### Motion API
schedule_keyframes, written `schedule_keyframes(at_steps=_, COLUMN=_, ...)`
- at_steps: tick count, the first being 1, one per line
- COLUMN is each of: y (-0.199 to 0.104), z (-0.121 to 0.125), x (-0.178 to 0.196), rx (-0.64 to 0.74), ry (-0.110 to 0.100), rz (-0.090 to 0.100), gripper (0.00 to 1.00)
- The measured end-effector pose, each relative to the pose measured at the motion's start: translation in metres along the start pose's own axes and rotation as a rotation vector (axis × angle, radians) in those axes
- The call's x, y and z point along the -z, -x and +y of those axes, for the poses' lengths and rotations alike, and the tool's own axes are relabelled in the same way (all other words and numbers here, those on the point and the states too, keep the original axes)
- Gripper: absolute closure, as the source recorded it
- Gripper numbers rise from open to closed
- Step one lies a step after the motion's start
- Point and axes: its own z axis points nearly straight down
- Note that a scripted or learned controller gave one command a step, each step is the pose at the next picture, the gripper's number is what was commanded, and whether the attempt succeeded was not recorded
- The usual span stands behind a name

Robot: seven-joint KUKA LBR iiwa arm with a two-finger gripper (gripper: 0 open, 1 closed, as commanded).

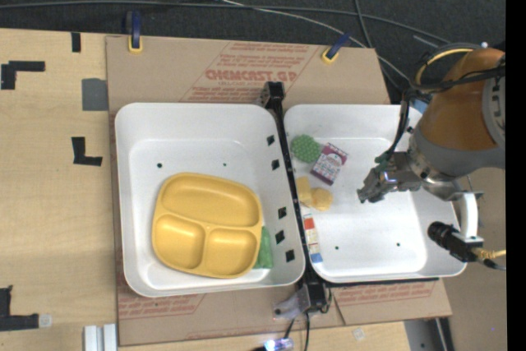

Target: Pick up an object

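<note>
While the arm reaches in from the right, the camera view shows this:
Gripper: the gripper [370, 189] hangs low over the right bin [386, 255], above bare white floor; nothing is seen between its fingers, and whether they are spread or closed cannot be told.
Nearest objects: a maroon-and-white packet [328, 163] lies tilted, long axis from upper right to lower left; a green round piece [305, 147] sits just beside it, a yellow lump [315, 195] just below.
By the divider: a slim red-and-white item [311, 233] lies lengthwise along it.
Left bin: the left bin [140, 144] holds a yellow compartment tray [207, 224], long axis side to side, a green object [265, 249] at its right edge.
Counter: the counter [49, 177] carries cardboard [246, 70] under both bins.
</note>
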Motion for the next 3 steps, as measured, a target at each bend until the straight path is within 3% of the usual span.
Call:
schedule_keyframes(at_steps=1, y=0.0, z=0.001, x=0.053, rx=0.0, ry=0.002, rz=-0.001, gripper=1.0)
schedule_keyframes(at_steps=3, y=-0.092, z=0.046, x=0.04, rx=0.004, ry=-0.005, rz=0.001, gripper=1.0)
